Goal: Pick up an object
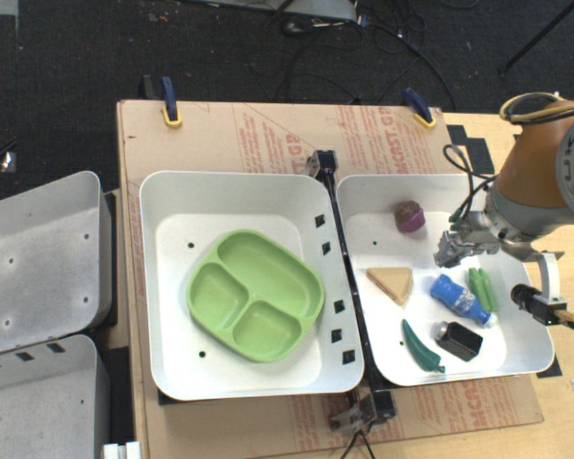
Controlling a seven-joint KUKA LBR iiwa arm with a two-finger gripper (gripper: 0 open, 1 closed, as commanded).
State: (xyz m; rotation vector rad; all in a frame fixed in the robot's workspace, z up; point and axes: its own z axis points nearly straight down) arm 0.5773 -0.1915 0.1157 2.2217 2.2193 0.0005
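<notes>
The right bin (526, 361) holds several small objects. A purple ball-like thing (409, 216) lies near its back. A tan wedge (392, 283) sits in the middle, with a blue bottle (458, 298) to its right. A light green piece (481, 288) lies beside the bottle, and a dark green pod (421, 345) and a black block (459, 339) lie near the front. My gripper (452, 250) hangs low over the bin, just behind the blue bottle and to the right of the wedge. Nothing is seen held in it.
The left bin (163, 208) carries a green divided plate (255, 295). A black divider with clips (342, 256) runs between the bins. The arm's orange band (536, 156) stands over the right bin's back right corner. White lids (38, 256) lie off to the left.
</notes>
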